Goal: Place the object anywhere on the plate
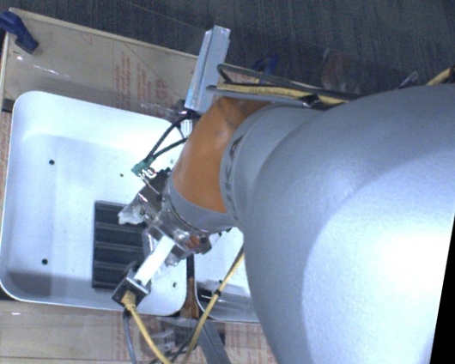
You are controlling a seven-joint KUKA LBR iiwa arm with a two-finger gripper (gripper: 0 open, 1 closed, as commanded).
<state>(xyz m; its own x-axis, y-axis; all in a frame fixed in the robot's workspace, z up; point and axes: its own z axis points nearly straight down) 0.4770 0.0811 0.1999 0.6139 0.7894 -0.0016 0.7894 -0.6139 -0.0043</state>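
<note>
Because the wrist covers its tip from above, the gripper cannot be read as spread or closed, and I cannot tell whether it holds anything. It hangs low inside the white bin, just over the upper right corner of a black ribbed slab that lies flat on the bin floor, toward the near wall.

I take this slab for the object. It looks stiff, flat and fairly light, with raised ribs running its length. A pinch across one long edge, or across a single rib, would likely hold better than a grab at the broad face.

A pale rounded shape just right of the slab may be the plate, though that is unclear. Behind the wrist rises the orange band, then the grey arm, above the desk.
</note>
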